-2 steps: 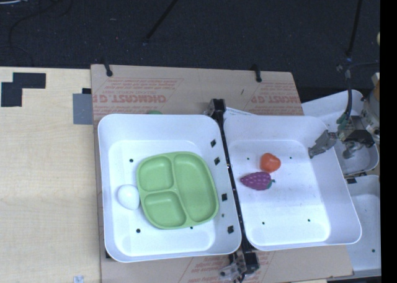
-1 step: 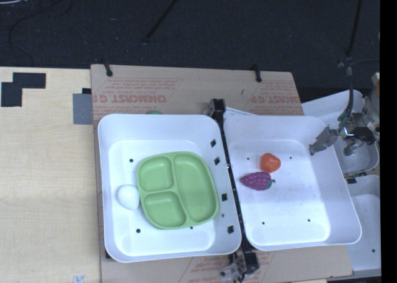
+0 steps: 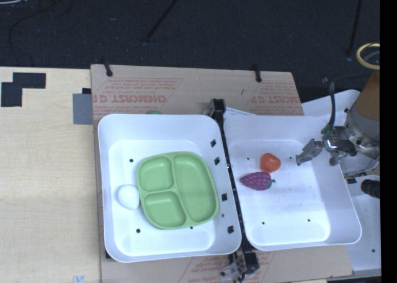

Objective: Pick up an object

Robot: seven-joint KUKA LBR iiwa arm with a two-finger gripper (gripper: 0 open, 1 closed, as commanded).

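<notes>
A robot arm's gripper (image 3: 319, 151) hangs over the right-hand bin (image 3: 338, 229), near its right wall, fingers spread apart and holding nothing. By the look of it the approach step is in hand: nothing is lifted yet, and the nearest candidates lie just to the gripper's left. A small orange-red tomato (image 3: 270, 162) sits on the bin floor, and a purple bunch of grapes (image 3: 257, 180) with a green stem lies just below and to its left, the two close together, possibly touching. The next move appears to call for travelling left and coming down squarely over one of them, keeping clear of its neighbour, before closing. In the left-hand bin (image 3: 115, 133), a green divided plate (image 3: 177, 190) rests with a white egg (image 3: 128, 197) against its left edge.
</notes>
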